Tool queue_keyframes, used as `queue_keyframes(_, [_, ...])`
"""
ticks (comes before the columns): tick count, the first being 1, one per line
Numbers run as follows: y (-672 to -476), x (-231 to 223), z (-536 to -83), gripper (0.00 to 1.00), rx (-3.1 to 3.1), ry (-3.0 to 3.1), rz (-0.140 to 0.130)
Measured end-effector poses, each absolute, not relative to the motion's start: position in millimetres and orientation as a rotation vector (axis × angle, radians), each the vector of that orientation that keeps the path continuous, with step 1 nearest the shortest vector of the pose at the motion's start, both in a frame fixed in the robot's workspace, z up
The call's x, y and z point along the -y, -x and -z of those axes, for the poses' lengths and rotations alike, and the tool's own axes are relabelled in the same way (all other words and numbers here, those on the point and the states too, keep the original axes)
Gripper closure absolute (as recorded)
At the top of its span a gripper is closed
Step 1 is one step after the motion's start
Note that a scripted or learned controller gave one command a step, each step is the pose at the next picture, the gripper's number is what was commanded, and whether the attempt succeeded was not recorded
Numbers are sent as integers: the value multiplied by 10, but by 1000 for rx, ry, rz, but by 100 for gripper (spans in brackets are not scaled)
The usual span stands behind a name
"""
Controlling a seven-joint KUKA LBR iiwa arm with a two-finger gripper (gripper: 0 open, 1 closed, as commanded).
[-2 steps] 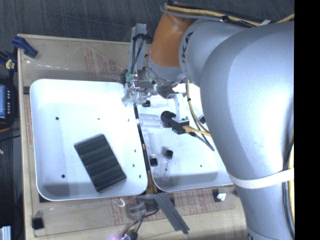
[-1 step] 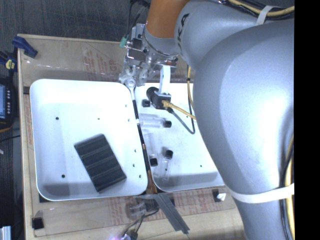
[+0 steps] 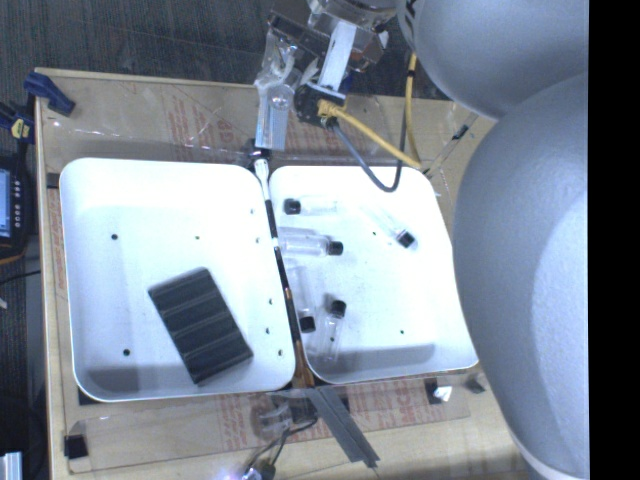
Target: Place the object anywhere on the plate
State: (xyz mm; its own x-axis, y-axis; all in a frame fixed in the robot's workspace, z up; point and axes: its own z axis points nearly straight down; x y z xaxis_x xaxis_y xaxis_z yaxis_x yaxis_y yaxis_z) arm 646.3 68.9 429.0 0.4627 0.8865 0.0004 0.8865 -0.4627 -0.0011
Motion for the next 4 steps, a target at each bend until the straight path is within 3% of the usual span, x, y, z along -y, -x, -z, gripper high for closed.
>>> queue_keyframes(1, [-6140,-1362,-1853,100,1471,2771,-14])
queue_keyframes(2, [-5557,-1218,-1032,100,1712,2630,-13])
queue_keyframes(3, [-5540,-1206,-945,100,1086,2948,6])
queue_keyframes(4, [-4880,-405,-1911,100,1448,2784,-6])
